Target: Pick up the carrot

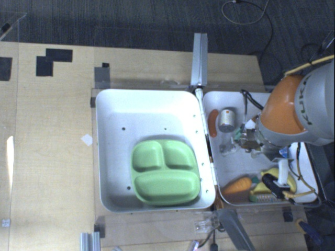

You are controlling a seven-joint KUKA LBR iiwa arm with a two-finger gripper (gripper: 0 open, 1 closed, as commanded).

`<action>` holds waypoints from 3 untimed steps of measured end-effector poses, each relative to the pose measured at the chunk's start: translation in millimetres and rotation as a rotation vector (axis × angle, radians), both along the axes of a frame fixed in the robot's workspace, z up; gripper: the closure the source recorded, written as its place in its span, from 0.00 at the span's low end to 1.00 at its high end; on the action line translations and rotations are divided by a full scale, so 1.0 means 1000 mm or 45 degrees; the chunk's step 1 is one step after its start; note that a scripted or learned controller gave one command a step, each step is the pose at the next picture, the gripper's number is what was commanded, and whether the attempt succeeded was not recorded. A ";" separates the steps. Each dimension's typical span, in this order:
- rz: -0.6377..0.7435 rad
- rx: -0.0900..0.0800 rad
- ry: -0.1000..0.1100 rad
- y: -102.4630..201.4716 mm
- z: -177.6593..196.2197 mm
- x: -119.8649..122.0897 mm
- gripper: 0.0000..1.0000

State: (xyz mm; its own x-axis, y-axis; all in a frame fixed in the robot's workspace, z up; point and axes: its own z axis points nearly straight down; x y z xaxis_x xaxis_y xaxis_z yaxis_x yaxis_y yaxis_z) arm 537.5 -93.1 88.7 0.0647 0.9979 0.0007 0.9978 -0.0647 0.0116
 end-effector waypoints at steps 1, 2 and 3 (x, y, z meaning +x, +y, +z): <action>0.184 -0.006 -0.006 -0.045 0.000 -0.045 0.00; 0.189 -0.006 -0.012 -0.044 0.010 -0.042 1.00; 0.212 -0.004 0.010 -0.113 0.128 -0.015 1.00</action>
